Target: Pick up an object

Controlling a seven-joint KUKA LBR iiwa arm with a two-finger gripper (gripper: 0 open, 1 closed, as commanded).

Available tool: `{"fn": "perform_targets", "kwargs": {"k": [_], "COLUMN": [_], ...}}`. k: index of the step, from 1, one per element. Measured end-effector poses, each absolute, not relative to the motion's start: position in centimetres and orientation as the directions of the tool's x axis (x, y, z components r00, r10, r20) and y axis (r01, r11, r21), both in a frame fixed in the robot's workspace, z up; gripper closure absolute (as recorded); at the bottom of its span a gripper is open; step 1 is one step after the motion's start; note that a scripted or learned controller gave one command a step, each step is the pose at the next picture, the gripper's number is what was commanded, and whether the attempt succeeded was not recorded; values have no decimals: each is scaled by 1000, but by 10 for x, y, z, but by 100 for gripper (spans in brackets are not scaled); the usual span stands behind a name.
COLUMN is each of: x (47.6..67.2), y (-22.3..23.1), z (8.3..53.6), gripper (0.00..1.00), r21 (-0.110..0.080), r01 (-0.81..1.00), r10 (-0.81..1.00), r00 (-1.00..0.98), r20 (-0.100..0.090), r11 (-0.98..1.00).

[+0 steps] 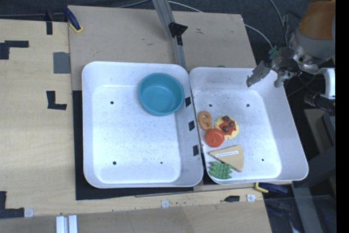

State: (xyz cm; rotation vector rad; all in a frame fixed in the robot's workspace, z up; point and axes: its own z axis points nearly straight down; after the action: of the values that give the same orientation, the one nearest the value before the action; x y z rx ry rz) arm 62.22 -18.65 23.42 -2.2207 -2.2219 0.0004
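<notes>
Two white bins sit side by side on the tan bench. A blue bowl rests near the top of the left bin. In the right bin, some small toy foods lie close together by the left wall: a pretzel, a little pizza, a red tomato, a sandwich wedge and a green leafy piece. The hand hovers over the right bin's top right corner, fingers apart, holding nothing, well away from the food.
</notes>
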Motion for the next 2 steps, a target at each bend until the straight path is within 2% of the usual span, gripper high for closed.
{"fn": "perform_targets", "kwargs": {"k": [1,2], "x": [615,616], "y": [-189,-187], "z": [189,146], "gripper": [0,0], "r21": [-4,-4], "r01": [1000,1000], "r10": [1000,1000], "r00": [0,-1], "r20": [1,1], "r11": [0,1]}}
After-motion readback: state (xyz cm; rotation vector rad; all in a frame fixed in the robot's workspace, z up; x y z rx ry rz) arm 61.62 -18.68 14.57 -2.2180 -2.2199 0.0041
